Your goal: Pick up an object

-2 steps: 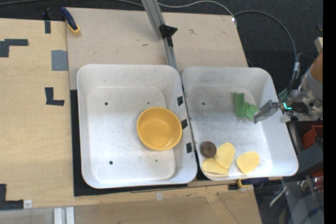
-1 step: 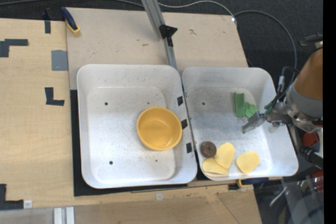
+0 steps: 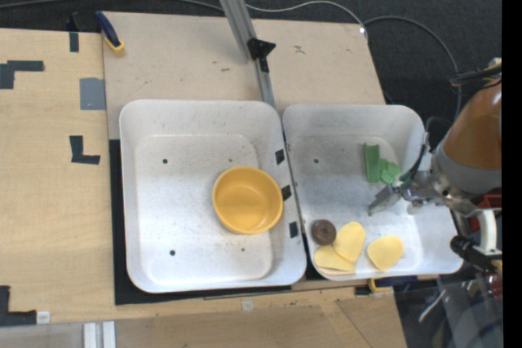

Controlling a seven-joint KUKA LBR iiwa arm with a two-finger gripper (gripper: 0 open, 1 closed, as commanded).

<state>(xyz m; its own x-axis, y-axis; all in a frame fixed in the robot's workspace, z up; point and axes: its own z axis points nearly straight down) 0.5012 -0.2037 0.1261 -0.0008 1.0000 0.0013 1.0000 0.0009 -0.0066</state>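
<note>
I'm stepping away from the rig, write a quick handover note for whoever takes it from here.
Gripper: low in the right bin, beside the green block; nothing seen held.
Right bin also has a small brown round piece and three yellow chips along its near edge.
Left bin: a yellow bowl.
Done: arm is down in the right bin.
Left: grasp one object and lift it.

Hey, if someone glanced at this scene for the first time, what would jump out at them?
Probably the yellow bowl, alone and upright in the left bin. Next, the right bin with its cluster of pale yellow pieces and a small brown round object along the near edge. The arm's hand sits just below a green object there.
</note>
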